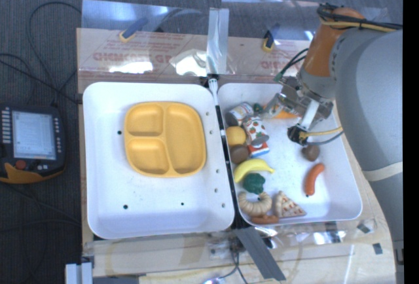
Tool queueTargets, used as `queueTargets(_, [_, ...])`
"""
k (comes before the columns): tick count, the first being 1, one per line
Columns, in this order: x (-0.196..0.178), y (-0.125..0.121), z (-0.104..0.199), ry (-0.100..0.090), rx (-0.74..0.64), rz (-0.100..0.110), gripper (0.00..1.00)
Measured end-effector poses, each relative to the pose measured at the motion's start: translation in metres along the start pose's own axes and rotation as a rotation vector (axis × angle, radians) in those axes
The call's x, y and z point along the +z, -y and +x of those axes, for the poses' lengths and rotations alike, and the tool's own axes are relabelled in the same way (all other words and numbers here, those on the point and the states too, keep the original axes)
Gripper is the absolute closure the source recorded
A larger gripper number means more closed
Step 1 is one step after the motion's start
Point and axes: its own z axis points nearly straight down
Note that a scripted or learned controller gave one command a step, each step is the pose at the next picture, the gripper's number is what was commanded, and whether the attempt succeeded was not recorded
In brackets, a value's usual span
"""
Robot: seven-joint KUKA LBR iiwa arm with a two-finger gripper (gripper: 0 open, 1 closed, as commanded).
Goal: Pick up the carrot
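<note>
Gripper point(280, 106) lowered over carrot point(286, 114) at upper right of right bin point(340, 207), positioned for grasp; state of jaws cannot be told

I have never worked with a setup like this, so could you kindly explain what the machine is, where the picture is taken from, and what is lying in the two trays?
One fixed camera looks down at a slant on a bench with two shallow white bins. The big grey shape on the right is a robot arm with an orange band; its gripper hangs low over the far part of the right bin. Something orange, probably the carrot it should pick up, lies right beside it; whether it is gripped I cannot tell. That bin also holds toy food: a banana, a sausage, a pizza slice and more. The left bin holds a yellow divided plate. The box on the floor at left is a handheld controller.
</note>
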Motion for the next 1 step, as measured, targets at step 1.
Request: queueTargets(1, [0.0002,0.0037,-0.001,-0.006,0.046,-0.004,0.0])
